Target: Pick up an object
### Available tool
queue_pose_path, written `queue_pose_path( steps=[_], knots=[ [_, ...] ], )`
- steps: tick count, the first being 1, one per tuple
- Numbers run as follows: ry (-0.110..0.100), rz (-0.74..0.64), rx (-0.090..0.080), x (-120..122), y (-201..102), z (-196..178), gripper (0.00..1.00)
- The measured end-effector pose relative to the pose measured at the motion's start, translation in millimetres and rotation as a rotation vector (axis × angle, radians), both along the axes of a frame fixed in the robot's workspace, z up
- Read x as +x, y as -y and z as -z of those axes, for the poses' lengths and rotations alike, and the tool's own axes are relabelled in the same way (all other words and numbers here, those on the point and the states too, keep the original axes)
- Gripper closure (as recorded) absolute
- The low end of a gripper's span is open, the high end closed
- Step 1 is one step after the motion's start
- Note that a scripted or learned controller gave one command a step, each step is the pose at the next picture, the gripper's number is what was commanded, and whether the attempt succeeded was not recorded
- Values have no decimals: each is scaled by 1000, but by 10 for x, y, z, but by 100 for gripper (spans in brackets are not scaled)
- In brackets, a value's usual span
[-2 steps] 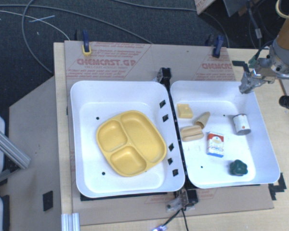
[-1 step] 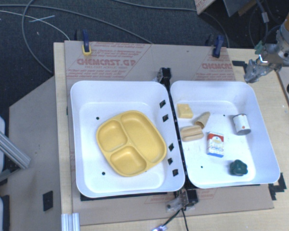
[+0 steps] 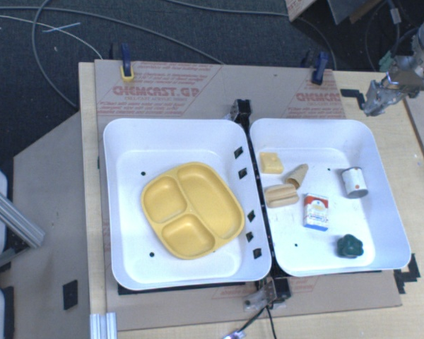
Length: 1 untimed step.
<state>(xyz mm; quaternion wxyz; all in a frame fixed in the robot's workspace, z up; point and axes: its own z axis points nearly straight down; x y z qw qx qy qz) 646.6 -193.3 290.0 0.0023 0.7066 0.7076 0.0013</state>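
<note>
The gripper (image 3: 377, 99) hangs at the upper right, above the bare counter (image 3: 162, 90) just outside the far right corner of the right bin (image 3: 381, 189). From here I cannot tell its state, because it looks small and blurred. It carries nothing that I can see, and it is well apart from every object in the bins.

Nearest to it in the right bin is a small white can (image 3: 353, 182), lying on its side near the right wall. Below the can, near the front right corner, sits a dark green lump (image 3: 350, 246). To the left of these lies a small white and red carton (image 3: 316, 212), flat on the bin floor. Further left, close to the wall between the two bins, there are three pale food-shaped pieces: a yellow block (image 3: 271, 162), a tan cone-like piece (image 3: 295, 174) and a beige roll (image 3: 280, 195). The cone and the roll are just beside each other.

The left bin (image 3: 120, 189) holds a yellow divided tray (image 3: 191, 209) with three compartments, turned at a slant. Two clamps (image 3: 127, 68) grip the far edge of the counter.
</note>
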Motion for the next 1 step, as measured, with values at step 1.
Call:
queue_pose_path(
  steps=[1],
  knots=[
    [-8, -4, 4, -199, -528, 170, 100]
  ],
)
